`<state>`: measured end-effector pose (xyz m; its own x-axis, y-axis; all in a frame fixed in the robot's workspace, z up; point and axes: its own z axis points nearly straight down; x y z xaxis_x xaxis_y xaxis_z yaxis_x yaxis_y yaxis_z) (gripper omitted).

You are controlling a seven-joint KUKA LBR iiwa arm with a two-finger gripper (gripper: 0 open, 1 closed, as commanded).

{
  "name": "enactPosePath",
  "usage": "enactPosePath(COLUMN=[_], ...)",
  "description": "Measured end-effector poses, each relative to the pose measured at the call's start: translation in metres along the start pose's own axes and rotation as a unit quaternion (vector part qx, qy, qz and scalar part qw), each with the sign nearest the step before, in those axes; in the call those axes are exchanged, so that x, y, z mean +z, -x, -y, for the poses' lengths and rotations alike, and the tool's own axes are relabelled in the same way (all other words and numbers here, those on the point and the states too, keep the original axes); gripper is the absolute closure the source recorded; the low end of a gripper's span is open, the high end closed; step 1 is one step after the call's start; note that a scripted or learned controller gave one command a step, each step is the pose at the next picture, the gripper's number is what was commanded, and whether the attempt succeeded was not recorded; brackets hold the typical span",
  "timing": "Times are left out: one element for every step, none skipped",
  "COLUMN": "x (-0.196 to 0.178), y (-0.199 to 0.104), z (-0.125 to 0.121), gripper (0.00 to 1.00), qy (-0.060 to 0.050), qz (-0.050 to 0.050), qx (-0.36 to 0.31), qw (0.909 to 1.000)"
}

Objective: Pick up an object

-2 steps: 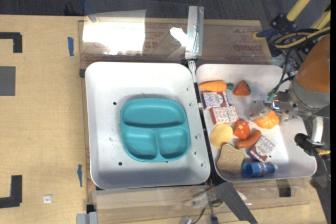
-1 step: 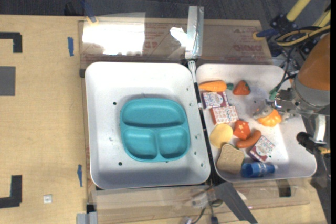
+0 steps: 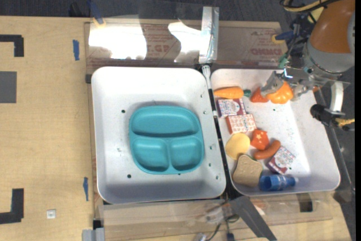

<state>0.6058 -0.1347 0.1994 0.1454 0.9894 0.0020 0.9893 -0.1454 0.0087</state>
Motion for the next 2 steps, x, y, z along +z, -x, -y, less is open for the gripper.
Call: enactPosePath(x=[-0.024, -0.021], y=[-0.064, -0.090], z=[-0.025, 0.057], gripper=[1.00, 1.00], qy=[-0.003, -0.005], qz=[0.000, 0.000], qx=[-0.041, -0.056], qw=[0.9992, 0.9984])
